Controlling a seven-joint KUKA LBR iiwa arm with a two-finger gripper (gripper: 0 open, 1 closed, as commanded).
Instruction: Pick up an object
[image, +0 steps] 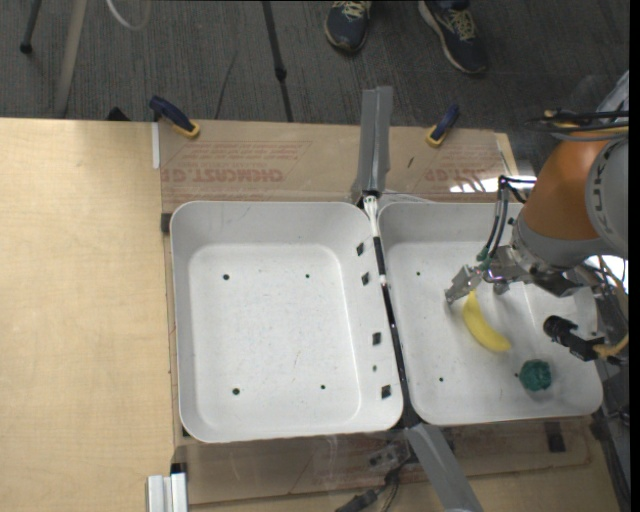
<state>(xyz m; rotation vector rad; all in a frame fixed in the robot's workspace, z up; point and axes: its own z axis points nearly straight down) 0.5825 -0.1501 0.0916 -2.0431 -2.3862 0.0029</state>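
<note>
Beside gripper (470, 287), curved yellow banana (485, 328)

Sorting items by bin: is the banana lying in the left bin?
No, the banana lies in the right bin, beside the hand.

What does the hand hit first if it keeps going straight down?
Likely the yellow banana lying just under the hand in the right bin; height above it is unclear from this slant.
</note>
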